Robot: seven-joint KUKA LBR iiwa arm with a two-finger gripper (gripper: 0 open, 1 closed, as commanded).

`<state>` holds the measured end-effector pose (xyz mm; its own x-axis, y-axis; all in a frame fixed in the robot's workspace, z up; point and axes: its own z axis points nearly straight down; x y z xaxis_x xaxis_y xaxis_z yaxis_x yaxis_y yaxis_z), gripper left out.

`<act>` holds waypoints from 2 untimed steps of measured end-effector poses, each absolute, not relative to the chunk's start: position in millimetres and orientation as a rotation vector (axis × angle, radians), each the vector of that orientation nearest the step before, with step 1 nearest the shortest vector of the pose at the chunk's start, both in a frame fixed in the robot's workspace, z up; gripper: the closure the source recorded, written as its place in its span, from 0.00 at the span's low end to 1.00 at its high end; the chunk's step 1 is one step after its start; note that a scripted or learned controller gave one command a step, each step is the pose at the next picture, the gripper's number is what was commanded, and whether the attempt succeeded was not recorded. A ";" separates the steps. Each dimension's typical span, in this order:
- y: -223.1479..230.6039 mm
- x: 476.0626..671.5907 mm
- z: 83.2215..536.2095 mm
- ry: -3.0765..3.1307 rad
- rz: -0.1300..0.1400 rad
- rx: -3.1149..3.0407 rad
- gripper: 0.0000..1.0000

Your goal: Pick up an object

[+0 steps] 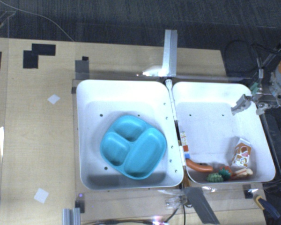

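My gripper (249,108) hangs over the far right corner of the right bin (210,125), its two grey fingers spread apart with nothing between them. At that bin's near edge lie a small white and orange carton (242,154), an orange carrot-like piece (199,166), a green toy (215,176) and a tan and red piece (242,173). A blue three-part plate (133,146) rests in the left bin (91,125). The gripper is well above and behind the carton, touching none of these.
A metal post (170,53) stands behind the wall between the bins. Cables and dark floor lie beyond the bench at the right. The bench's tan surface (33,125) stretches left of the bins.
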<state>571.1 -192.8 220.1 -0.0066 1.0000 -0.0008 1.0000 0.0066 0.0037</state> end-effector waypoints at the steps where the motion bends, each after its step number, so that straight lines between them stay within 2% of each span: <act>1: -205.6 487.5 151.1 2.254 0.002 2.186 0.00; 2: -193.0 490.8 88.9 2.280 0.009 2.144 0.00</act>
